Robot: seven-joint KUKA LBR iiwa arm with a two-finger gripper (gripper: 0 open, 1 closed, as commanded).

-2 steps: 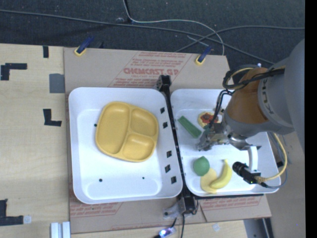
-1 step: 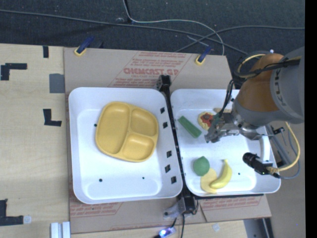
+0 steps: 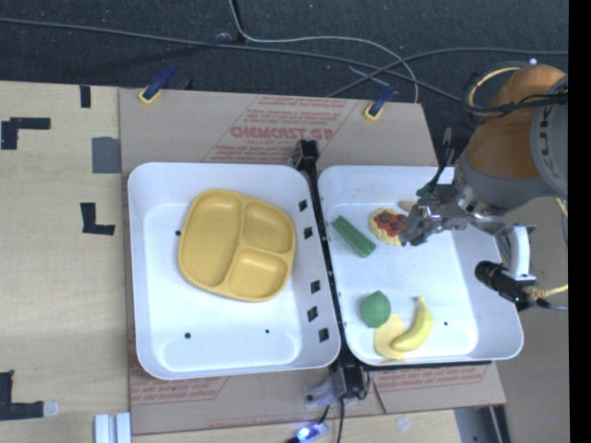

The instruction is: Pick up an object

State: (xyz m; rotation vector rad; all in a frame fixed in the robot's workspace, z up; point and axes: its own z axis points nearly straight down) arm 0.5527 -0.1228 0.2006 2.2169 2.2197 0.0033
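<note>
My gripper hangs low over the right bin, right at a small red and yellow toy food piece near the bin's upper middle. To the left of that piece lies a green stick-shaped object. Toward the bin's front sit a green round fruit and a yellow banana, touching each other. The dark fingers blend together from this angle.
The left bin holds a yellow divided plate. A black divider clamp sits between the bins at the back. The arm's orange band and grey wrist fill the right edge. Cables run across the dark floor behind.
</note>
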